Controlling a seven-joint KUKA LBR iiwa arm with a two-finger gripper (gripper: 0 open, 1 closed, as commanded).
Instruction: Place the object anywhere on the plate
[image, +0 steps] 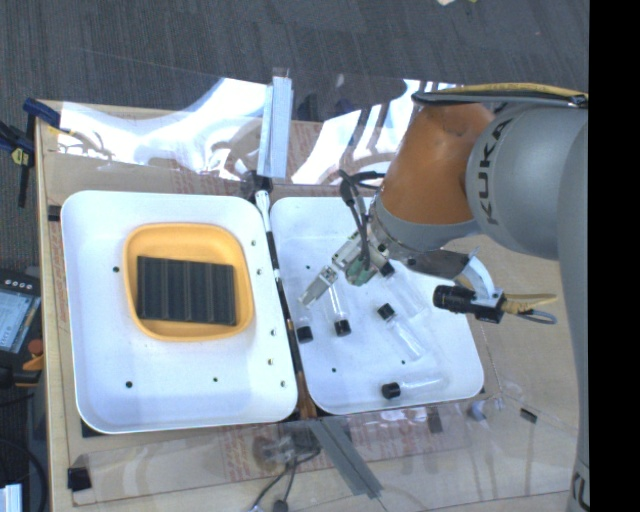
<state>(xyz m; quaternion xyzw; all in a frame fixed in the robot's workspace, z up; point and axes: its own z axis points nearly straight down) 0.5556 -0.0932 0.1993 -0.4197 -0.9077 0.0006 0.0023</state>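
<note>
**Clear vials, easy to miss or drop short of the plate**

Nearest the camera, at the front of the right bin (455, 385), lies a clear vial with a black cap (392, 390), on its side and close to the front wall. A grab there could pin it against the wall or roll it away, since a round tube on a smooth floor turns easily.

Further in, two more capped vials (342, 322) lie near the middle of the same bin, close together, with another (386, 312) just beside them. The gripper (335, 278) hangs over this cluster, tilted toward the left. I cannot tell whether its jaws are apart or together, nor whether anything sits between them, so no object can be counted as held. If the jaws close on two vials at once, or on glass seen poorly through glare, the lift is likely to fail.

Across the divider, the yellow plate (188, 243) rests in the left bin (95, 380), with a dark ribbed block (188, 291) covering much of its middle. A vial released on those ribs or on the raised rim could roll off the plate.

Farthest back, crumpled shiny film (200, 125) throws bright reflections.
</note>
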